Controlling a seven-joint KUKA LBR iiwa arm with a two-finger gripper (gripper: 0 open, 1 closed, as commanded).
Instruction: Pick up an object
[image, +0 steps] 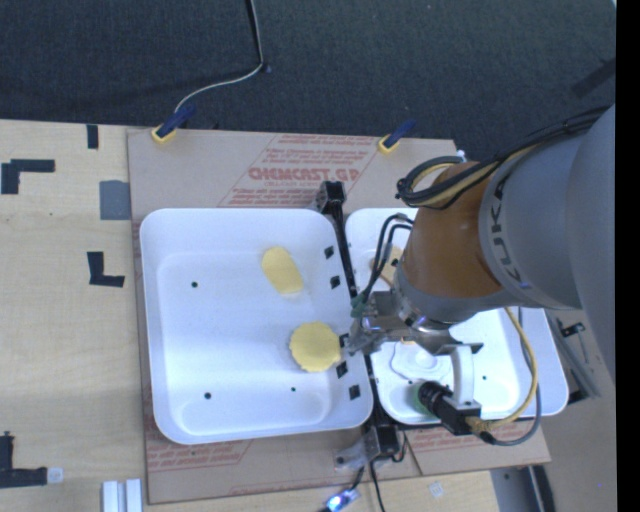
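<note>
Dark carpet is showing beyond the wooden desk (60, 300), which is carrying a brown cardboard sheet (290, 170) with two shallow white plastic bins side by side. Lying in the left white bin (170, 330) are two yellow objects — an oval yellow foam piece (282, 271) toward the far side and a rounder yellow foam disc (314, 346) near the right wall. Over the right white bin (545, 385) the grey and orange arm (470, 245) is hanging, with its gripper (372, 330) sitting at the divider just beside the disc. Whether its grasping parts are wide or narrow cannot be told — nothing is visibly held.
</note>
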